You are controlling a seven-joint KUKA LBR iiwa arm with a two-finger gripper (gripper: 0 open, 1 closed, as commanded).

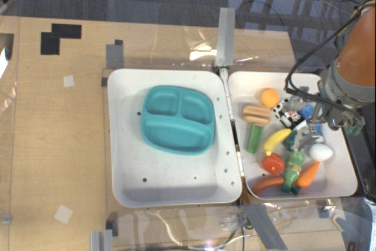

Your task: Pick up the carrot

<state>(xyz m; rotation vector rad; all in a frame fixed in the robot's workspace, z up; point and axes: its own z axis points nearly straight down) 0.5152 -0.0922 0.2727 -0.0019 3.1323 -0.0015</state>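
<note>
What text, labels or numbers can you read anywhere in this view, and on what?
None can be read.
The black-and-white patterned item in the right bin, near the gripper, bears dark marks, too small and blurred to tell whether they are text.
The black shapes on the bench are plain blocks, not letters.
The carrot and the teal tray carry no print.

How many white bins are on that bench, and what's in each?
2. The left bin holds a teal divided plate. The right bin holds a heap of toy food, including the carrot near its front; some pieces may be hidden under the arm.
</note>
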